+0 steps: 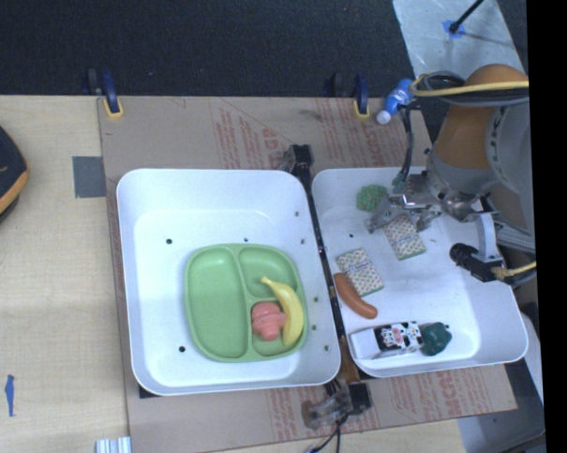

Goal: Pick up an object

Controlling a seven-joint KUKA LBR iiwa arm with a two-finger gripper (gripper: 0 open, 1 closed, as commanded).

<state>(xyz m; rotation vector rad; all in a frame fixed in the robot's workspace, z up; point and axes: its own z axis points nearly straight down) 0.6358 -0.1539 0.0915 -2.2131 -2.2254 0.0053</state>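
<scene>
pick not done: hand (404, 209) low in right bin (495, 348) over sachet (405, 238); grip state cannot be told; lift remains.

The bench carries two white bins (140, 274), one directly under the pincer (402, 213) and one well off to its far side. In the far bin lies one green divided plate (212, 304), and on it one banana (287, 308) and one pinkish-red round fruit (266, 320). In the bin below the pincer there are two patterned square packets: one (405, 240) just beneath the fingers, one (360, 270) a little farther off. Beside those: one hot dog (355, 297), one black-and-white toy (396, 337), and two green lumps, one (370, 198) near the pincer, one (436, 337) at the bin's near rim, though what they are is hard to tell. One arm reaches in.
</scene>
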